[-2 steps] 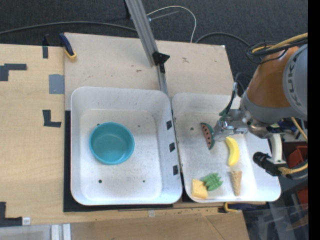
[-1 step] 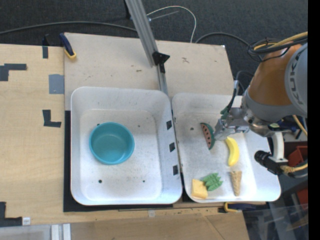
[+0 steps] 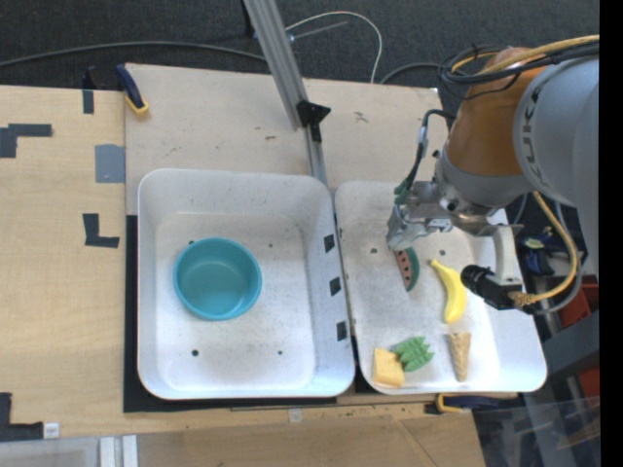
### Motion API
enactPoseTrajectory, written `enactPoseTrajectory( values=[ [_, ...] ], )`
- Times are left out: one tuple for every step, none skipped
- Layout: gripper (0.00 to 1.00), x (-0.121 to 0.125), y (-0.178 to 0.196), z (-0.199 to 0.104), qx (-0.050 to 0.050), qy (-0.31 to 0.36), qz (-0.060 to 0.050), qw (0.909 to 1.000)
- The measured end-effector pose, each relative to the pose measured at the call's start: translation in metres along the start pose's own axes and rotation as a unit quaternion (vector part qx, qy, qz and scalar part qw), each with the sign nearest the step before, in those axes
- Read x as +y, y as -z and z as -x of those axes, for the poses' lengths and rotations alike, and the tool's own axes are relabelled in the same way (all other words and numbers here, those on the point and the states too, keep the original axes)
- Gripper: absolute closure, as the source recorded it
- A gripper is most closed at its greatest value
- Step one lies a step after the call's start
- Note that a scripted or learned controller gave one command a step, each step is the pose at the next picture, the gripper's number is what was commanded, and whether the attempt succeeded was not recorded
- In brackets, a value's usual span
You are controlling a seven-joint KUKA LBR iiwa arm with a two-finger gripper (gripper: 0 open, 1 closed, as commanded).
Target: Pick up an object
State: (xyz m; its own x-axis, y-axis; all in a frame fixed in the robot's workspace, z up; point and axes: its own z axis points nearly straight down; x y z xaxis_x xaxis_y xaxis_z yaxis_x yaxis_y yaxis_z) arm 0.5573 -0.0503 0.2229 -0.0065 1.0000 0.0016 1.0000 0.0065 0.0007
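My gripper (image 3: 404,244) hangs over the right bin (image 3: 370,309), its tips right at the top end of a watermelon slice toy (image 3: 407,268). A yellow banana (image 3: 449,291) lies just right of the slice. Near the bin's front edge sit a yellow cheese wedge (image 3: 387,368), a green leafy toy (image 3: 415,353) and an ice-cream cone (image 3: 458,354). A teal bowl (image 3: 218,278) rests in the left bin (image 3: 156,261). From this angle the arm's wrist covers the fingers.
A grey metal pole (image 3: 282,56) slants down to the ridge between the bins. Black and white cables (image 3: 331,27) run along the back of the bench. A blue and yellow clamp (image 3: 131,90) sits at the back left corner.
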Motion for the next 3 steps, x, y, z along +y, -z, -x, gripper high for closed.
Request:
enactPoseTrajectory(
  values=[
    [1.0,0.027,0.003,-0.038,0.0,0.0,0.0,1.0],
    [1.0,0.047,0.01,-0.08,0.0,0.0,0.0,1.0],
    [1.0,0.079,0.011,-0.123,0.0,0.0,0.0,1.0]
  ],
)
